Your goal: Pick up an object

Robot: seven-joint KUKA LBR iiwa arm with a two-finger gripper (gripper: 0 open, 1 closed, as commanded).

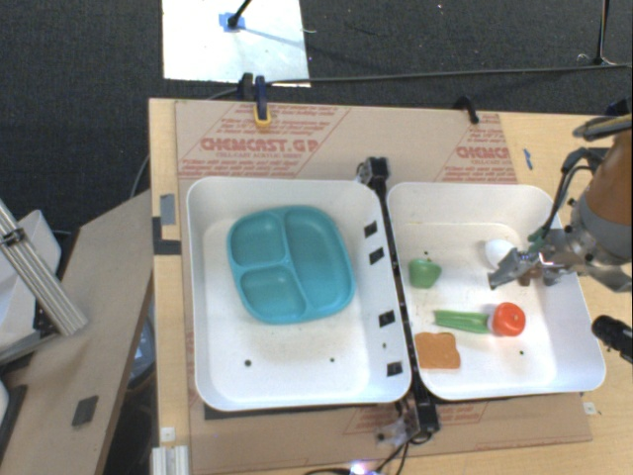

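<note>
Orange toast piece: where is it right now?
The orange toast piece lies in the right bin, near its front left corner, just below the green stick and left of the red ball.

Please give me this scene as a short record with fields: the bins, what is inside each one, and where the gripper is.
left bin: teal divided plate
right bin: green pepper, white object, green stalk with red-orange piece, orange-brown slice
gripper: above right bin, beside the white object, nothing visibly between its fingers
arm: enters from the right
</note>
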